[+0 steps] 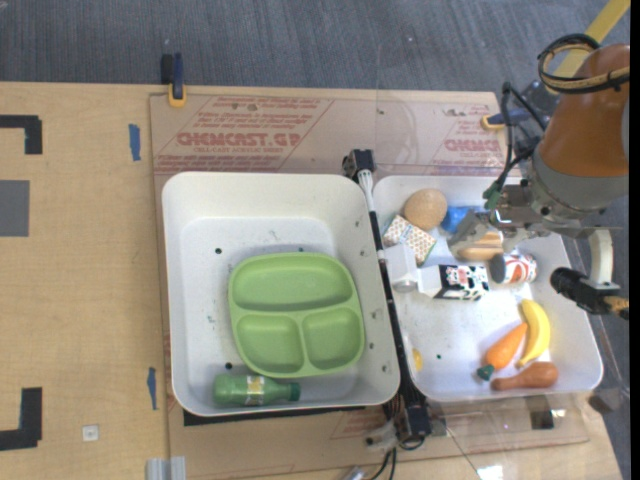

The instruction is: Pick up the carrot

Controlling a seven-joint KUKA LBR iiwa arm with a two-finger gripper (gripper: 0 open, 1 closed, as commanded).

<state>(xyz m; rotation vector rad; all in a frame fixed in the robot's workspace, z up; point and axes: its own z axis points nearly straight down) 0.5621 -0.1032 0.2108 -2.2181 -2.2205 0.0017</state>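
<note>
In the left shallow white plastic bin (190, 268), a light green three-compartment plastic tray (296, 313) is seen at the middle. A green plastic bottle (254, 391) lies on its side along the bin's near edge, just in front of the tray.

In the right shallow white plastic bin (580, 368), a cluster is gathered toward the far left corner: a round tan ball-like object (424, 209), a small patterned box (409, 236) just in front of it, a blue item (457, 217) partly hidden, and a black-and-white patterned carton (462, 280) nearer the middle. A red-and-white can-like object (518, 268) lies beside the carton.

Toward the near right corner of that bin, the orange carrot with a green tip (503, 350) is laid at a slant, touching the yellow banana (536, 331) on its right. A reddish-brown sausage-shaped item (526, 376) lies just in front of both.

The grey arm with the orange band (585, 118) is reached in over the far right edge of the bin. The gripper (482, 240) is placed over the cluster, well apart from the carrot. How far it is opened cannot be told, and nothing can be made out as held.
</note>
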